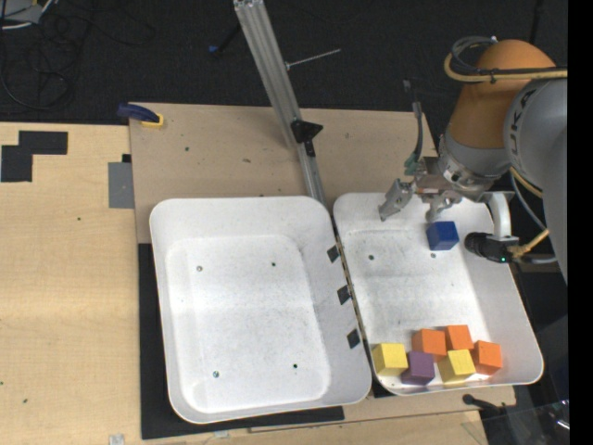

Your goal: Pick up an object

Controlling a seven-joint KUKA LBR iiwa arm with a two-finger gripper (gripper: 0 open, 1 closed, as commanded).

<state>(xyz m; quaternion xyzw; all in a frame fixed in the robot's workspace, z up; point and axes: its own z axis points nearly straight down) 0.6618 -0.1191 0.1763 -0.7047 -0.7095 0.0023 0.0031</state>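
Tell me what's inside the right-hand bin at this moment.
The right bin holds a blue cube near its far end, just below the gripper, and a cluster of blocks at its near end: orange, yellow, one purple. Anything beneath the gripper is hidden.

A long metal rail (276,86) leans across the wooden bench (65,276) — it runs down to the bins. A small blue and yellow clamp (141,114) sits near the bench's back edge.
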